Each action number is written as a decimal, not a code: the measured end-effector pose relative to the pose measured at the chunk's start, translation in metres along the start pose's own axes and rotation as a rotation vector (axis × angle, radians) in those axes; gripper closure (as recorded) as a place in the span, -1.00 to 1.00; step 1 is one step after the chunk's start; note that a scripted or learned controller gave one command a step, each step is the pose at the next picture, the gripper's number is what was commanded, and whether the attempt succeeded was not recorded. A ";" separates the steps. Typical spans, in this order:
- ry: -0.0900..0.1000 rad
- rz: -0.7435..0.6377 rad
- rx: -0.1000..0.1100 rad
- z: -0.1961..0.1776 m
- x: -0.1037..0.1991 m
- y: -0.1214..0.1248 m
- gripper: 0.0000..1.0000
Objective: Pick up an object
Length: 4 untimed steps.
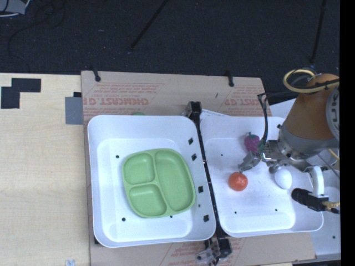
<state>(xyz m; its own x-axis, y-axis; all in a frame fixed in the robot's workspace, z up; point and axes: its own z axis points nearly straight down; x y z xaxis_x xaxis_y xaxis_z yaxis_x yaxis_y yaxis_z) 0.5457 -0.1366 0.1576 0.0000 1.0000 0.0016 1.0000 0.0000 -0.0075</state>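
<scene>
Nearby, left bin [105,148] holds a green divided plate [158,183]. Right bin [260,220]: purple object [252,142] upper center, white egg-like ball [283,178] right. End effector [248,162] fingers spread, pinching nothing, just above round red tomato [238,181], bin center.

Dark carpeted floor [166,26] across the upper frame, with black cables [16,1] at upper left and thin dark lines running diagonally at upper centre and upper right. Pale wood bench top [39,176] at left, bearing black rectangular patches [19,90] and a grey square [72,110]. Brown cardboard sheet [166,96], printed in red, at frame centre. Lighting even, shadows soft.
</scene>
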 end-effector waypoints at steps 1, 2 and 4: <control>0.001 0.000 0.000 0.057 0.008 0.006 -1.00; 0.000 0.002 -0.003 0.071 0.008 0.006 -1.00; -0.002 -0.001 -0.010 -0.003 0.004 0.010 1.00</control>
<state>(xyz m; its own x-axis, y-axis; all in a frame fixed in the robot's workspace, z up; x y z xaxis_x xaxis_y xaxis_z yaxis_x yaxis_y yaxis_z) 0.5558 -0.1323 0.1603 -0.0007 1.0000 -0.0003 1.0000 0.0007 0.0022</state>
